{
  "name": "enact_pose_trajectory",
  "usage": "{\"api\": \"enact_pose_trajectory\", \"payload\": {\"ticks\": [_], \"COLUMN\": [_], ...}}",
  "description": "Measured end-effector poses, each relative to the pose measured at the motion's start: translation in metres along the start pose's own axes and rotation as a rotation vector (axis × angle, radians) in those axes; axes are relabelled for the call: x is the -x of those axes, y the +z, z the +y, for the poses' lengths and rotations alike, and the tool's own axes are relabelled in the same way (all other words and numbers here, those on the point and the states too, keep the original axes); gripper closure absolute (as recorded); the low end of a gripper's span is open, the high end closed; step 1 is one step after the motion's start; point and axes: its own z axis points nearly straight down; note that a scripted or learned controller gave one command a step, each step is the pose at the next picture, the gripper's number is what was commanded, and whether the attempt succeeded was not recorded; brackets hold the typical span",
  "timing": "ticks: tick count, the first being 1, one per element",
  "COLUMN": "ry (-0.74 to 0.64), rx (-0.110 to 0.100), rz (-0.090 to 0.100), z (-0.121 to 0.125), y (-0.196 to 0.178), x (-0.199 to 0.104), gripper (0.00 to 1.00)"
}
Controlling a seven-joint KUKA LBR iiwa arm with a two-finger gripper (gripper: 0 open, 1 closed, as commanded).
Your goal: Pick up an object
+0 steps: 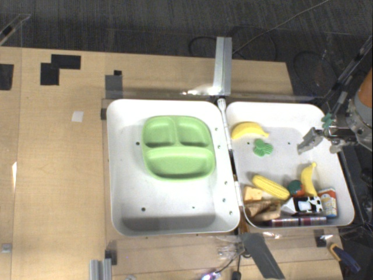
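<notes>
The right bin point(285, 112) holds several toy items. A yellow banana point(249, 130) lies at its top left, with a small green piece point(263, 149) just below it. Along the front lie a yellow corn cob point(270, 186), a smaller banana point(308, 179), a black-and-white cow-patterned item point(308, 204), brown bread-like pieces point(255, 196) and a dark marker point(297, 220). My gripper point(322, 143) hangs over the bin's right side, above the smaller banana. Its fingers stand open and spread, with nothing between them.
The left bin point(125, 174) holds a green divided plate point(177, 146). A metal post point(223, 63) rises behind the seam between the bins. Wooden bench top stretches to the left, and cables trail across the dark floor behind.
</notes>
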Motion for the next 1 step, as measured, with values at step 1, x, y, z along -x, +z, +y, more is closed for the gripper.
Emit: {"api": "enact_pose_trajectory", "payload": {"ticks": [1], "ry": [-0.053], "rx": [-0.001], "rz": [0.001], "z": [0.0358], "y": [0.1320], "x": [-0.0384], "gripper": [0.00]}}
